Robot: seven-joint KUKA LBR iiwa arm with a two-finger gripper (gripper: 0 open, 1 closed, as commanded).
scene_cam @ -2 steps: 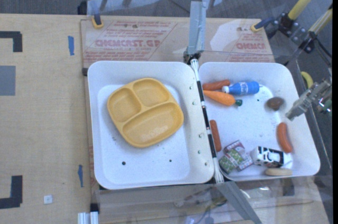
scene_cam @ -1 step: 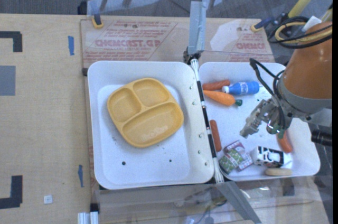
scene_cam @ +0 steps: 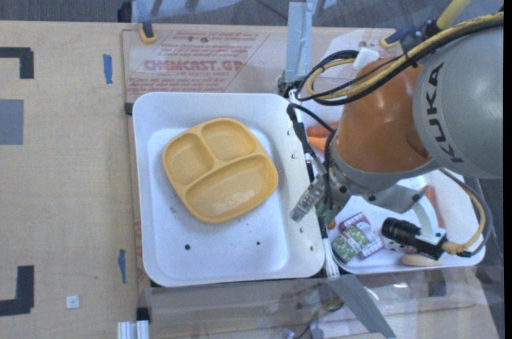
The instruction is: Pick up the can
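Far to the left of the yellow plate (scene_cam: 220, 169), the pale wooden tabletop (scene_cam: 64, 193) carries black tape marks (scene_cam: 18, 61) and a short strip of blue tape (scene_cam: 107, 68). Beyond the plate, toward the top of the view, a cardboard sheet (scene_cam: 192, 61) with faded red print lies flat on the tabletop.

The plate has three compartments. It sits about in the middle of the left bin (scene_cam: 152, 137), turned a little askew to the bin's walls.

Just right of the plate, the fingers (scene_cam: 308, 201) hang over the wall between the two bins. How far they stand open cannot be told, nor whether anything is between them. Above them, further right of the plate, the arm (scene_cam: 384, 129) with its orange band covers much of the right bin (scene_cam: 458, 197).

The can (scene_cam: 354, 237), as far as can be made out, is the small thing with green, red and white print. It lies in the right bin, right of the plate and lower in the view, near the fingers but apart from them.

An orange piece (scene_cam: 318, 139) peeks out at the arm's edge, level with the plate. A second orange piece (scene_cam: 433, 203) and a tan piece (scene_cam: 416, 259) lie furthest right of the plate.
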